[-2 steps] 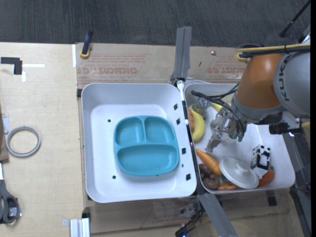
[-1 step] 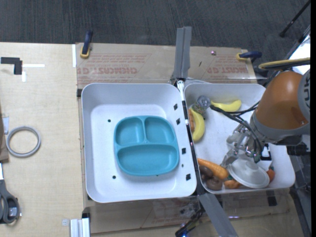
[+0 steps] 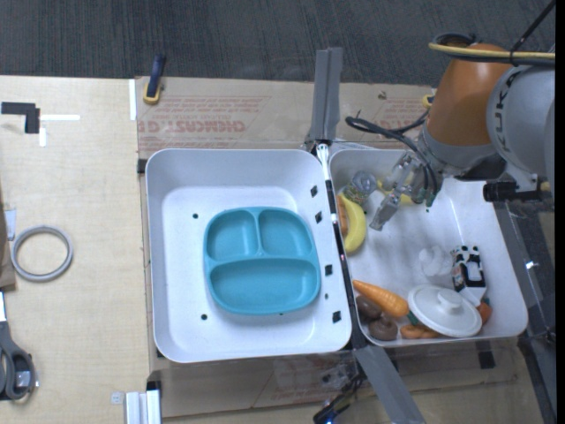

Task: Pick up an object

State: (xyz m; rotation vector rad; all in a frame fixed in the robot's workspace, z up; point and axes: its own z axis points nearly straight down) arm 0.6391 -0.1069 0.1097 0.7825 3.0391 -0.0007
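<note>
Dark grey carpeted floor point(image 3: 221, 16) across the far side, pale wooden desk point(image 3: 79, 193) on the left, brown cardboard sheet point(image 3: 229, 113) lying under the bins, grey tape roll point(image 3: 40, 253) near the left edge, even light overhead.

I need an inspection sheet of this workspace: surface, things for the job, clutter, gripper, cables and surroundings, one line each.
Surface: wooden bench bearing two white bins side by side, left bin and right bin.
Job's things: in the right bin, a banana at its left wall, a carrot, a white lid, a small black and white item.
Clutter: a blue divided plate in the left bin; a tape roll and scissors on the bench at left.
Gripper: the gripper hangs over the right bin's upper part, beside the banana; nothing seen between its fingers.
Cables: black cable near the wrist.
Surroundings: dark floor behind the bench.
</note>
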